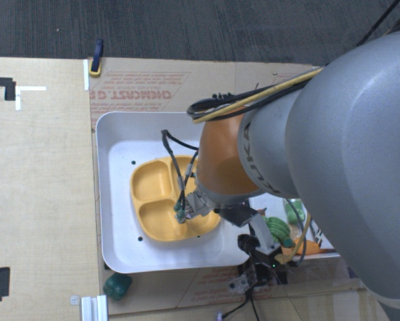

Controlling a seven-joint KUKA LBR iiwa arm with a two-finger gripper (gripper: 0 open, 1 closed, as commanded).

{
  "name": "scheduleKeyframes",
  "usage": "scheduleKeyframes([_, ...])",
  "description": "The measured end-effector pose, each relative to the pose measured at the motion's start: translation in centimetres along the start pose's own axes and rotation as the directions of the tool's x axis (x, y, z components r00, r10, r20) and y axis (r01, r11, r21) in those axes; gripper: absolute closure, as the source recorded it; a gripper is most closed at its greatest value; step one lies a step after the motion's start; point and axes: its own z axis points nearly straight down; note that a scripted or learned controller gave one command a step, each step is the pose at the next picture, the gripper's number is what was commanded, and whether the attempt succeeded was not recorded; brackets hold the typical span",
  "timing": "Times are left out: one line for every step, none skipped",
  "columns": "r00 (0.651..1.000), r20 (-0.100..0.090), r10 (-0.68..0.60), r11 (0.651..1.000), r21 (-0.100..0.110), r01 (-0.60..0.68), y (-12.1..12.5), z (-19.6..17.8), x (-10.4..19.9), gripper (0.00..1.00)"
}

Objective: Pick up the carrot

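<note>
The carrot (311, 248), a small orange piece, lies at the lower right, just below the big grey arm and partly hidden by it. My gripper (181, 212) hangs well to its left, low over the yellow divided plate (150, 182) in the left white bin (113, 199). Its tip is at the ridge between the plate's compartments. I see nothing between the gripper and the plate.
A ribbed green vegetable (277, 229) lies right beside the carrot, with another green and white item (295, 212) above it. A dark green object (118, 285) sits outside the bin at its lower left corner. The arm hides most of the right side.
</note>
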Motion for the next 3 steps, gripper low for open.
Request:
scheduleKeyframes([0.959, -0.003, 0.285, 0.959, 0.006, -0.285, 0.7, -1.9, 3.0, 1.0])
scheduleKeyframes([0.831, -0.014, 0.556, 0.831, 0.001, -0.556, 0.8, 1.6, 2.5, 1.0])
scheduleKeyframes([0.659, 0.004, 0.752, 0.659, 0.011, -0.752, 2.8, -4.7, 7.4, 1.0])
